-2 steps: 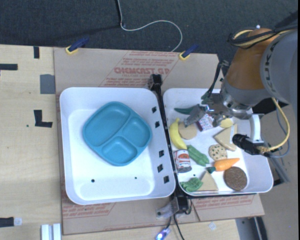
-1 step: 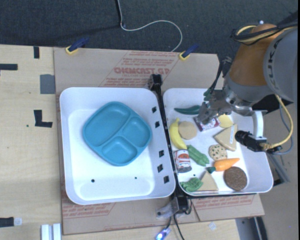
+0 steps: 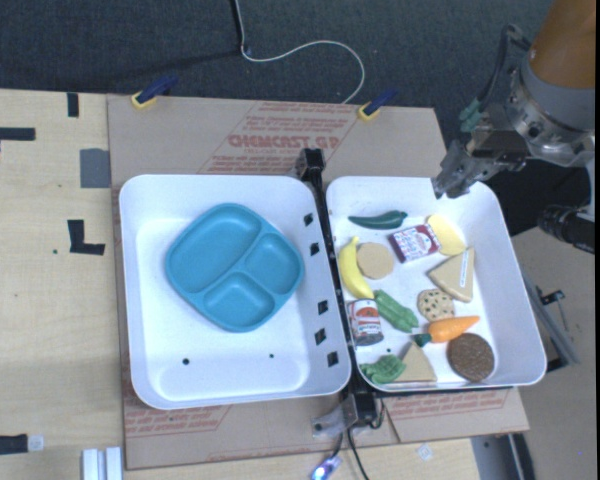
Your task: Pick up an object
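Gripper (image 3: pixel 452 183) sits over the far right corner of the right bin (image 3: pixel 513 268), nothing seen between its tips; can't tell if it's apart or together. Right bin holds toy food: green chili (image 3: pixel 378 219), banana (image 3: pixel 353 269), small can (image 3: pixel 366 321), carrot (image 3: pixel 450 328), brown cookie (image 3: pixel 471 356), cheese wedge (image 3: pixel 454 276) etc. Left bin (image 3: pixel 150 268) has a blue divided plate (image 3: pixel 235 266)

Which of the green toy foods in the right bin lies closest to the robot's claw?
The dark green pepper, at the bin's far end, is nearest the gripper. The green pickle sits mid-bin, and the leafy green piece lies at the near edge.
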Robot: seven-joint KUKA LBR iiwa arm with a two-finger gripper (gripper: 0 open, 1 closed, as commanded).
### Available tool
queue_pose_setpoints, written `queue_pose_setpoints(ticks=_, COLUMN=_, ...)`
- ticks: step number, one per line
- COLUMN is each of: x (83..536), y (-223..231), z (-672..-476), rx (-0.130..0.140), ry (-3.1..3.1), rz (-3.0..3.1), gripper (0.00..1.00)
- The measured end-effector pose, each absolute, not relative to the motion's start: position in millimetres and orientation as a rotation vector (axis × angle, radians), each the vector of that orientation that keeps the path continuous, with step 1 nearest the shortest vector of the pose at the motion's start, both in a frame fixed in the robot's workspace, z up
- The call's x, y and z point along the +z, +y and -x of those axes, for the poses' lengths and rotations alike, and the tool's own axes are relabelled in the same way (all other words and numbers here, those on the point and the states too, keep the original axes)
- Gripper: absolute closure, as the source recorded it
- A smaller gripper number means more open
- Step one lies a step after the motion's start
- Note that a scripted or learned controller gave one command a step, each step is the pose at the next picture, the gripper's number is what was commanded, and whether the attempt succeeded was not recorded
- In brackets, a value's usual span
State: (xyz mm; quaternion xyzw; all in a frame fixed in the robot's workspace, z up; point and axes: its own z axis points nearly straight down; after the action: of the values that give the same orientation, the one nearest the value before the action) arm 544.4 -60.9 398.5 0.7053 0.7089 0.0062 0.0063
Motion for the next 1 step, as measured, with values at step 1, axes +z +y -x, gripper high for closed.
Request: queue_pose_setpoints(ticks=1, x=302.9, y=1.8, z=-532.7, rx=-0.01, ry=2.234, rz=-2.22, gripper=1.0)
